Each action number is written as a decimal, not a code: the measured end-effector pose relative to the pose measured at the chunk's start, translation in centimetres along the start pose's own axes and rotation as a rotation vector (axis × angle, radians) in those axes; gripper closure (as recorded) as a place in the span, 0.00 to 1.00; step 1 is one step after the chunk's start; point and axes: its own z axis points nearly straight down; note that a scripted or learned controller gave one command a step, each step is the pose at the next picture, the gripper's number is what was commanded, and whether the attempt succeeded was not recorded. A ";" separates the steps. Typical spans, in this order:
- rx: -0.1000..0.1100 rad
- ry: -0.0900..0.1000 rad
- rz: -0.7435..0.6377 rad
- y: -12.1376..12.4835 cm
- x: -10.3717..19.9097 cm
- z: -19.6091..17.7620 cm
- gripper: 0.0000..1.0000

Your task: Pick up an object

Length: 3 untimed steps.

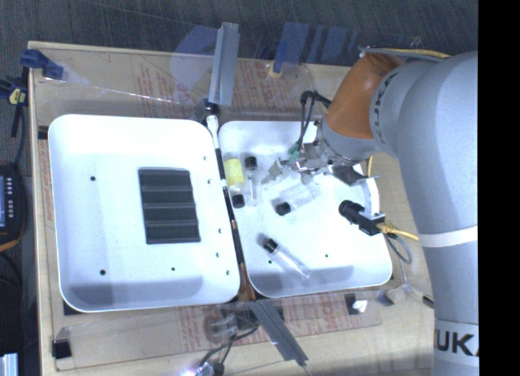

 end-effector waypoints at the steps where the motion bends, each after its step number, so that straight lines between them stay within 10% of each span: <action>1: -0.006 -0.012 -0.046 -0.6 3.9 0.8 0.00; 2: -0.002 0.000 -0.106 4.4 -2.7 1.1 0.00; 3: 0.000 0.001 -0.190 -3.4 -2.0 1.2 0.00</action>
